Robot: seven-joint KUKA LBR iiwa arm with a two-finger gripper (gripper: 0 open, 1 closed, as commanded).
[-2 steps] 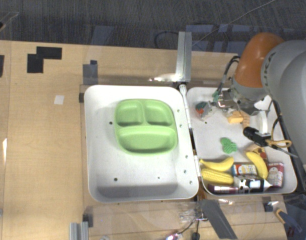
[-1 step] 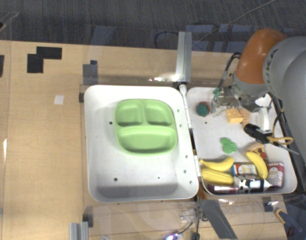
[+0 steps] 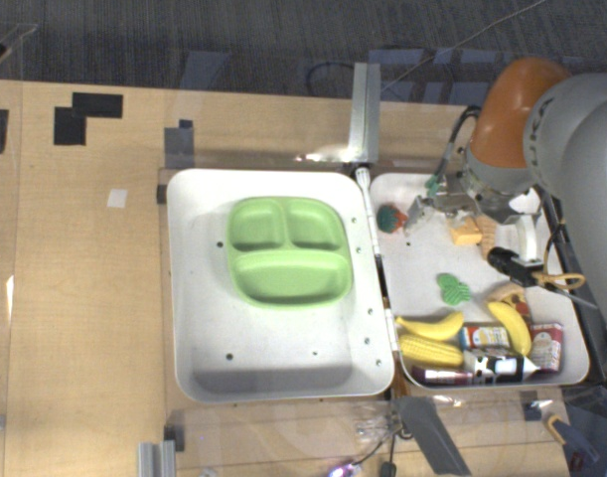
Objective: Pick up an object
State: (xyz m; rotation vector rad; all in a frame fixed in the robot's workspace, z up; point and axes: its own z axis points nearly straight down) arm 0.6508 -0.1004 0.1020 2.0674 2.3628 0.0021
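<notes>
Objects crowd right bin, gripper low above it, grip state apparently hidden

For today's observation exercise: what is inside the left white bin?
Inside the left bin lies one green divided plate, its three compartments facing up. Whatever might be under the plate is covered and cannot be seen.

Matt wood-look bench top, smooth white plastic bins, matt green plastic divided plate, glossy yellow bananas at five o'clock, brushed metal post at twelve o'clock
</notes>
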